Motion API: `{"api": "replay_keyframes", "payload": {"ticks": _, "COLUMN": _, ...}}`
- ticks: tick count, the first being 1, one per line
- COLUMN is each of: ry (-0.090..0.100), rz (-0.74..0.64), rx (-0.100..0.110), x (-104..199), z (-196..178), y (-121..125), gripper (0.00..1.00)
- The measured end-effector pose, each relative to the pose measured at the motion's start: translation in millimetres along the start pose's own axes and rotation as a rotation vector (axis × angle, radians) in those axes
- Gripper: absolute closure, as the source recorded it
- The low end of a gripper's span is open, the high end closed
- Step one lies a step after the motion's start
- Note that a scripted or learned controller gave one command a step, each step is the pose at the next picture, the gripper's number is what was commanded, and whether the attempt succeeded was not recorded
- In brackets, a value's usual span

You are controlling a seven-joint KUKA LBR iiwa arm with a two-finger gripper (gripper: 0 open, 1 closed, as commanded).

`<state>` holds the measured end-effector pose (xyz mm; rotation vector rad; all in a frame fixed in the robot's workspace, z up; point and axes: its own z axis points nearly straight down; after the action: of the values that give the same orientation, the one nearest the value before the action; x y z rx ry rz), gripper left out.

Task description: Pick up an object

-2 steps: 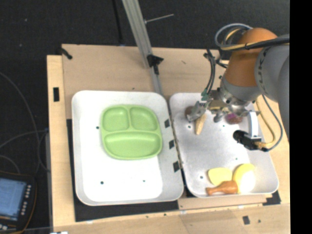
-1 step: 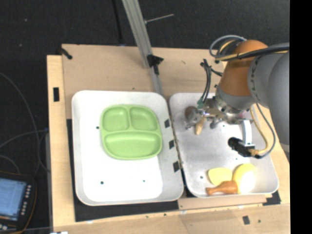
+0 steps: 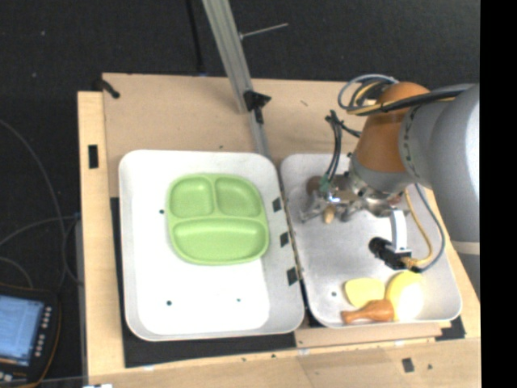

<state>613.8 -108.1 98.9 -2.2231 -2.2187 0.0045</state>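
Gripper [image 3: 319, 204] is positioned low near the right bin's [image 3: 323, 297] far-left corner; whether anything is grasped cannot be told. No readable labels are seen.

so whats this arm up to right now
A grey arm with an orange band reaches into the right white bin, its gripper low near the bin's upper left. The yellow and orange toy pieces lie untouched at the bin's near edge. A green divided plate sits in the left white bin.
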Motion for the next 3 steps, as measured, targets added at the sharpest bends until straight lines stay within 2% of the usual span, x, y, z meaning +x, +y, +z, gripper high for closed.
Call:
{"api": "replay_keyframes", "payload": {"ticks": 1, "ry": 0.000, "rz": 0.005, "rx": -0.005, "x": -1.4, "z": -13.4, "y": 1.3, "gripper": 1.00}}
{"api": "replay_keyframes", "payload": {"ticks": 2, "ry": 0.000, "rz": 0.001, "rx": -0.007, "x": -2.9, "z": -57.2, "y": 4.8, "gripper": 1.00}}
{"api": "replay_keyframes", "payload": {"ticks": 3, "ry": -0.001, "rz": -0.004, "rx": -0.011, "x": -4.2, "z": -122.6, "y": 6.6, "gripper": 1.00}}
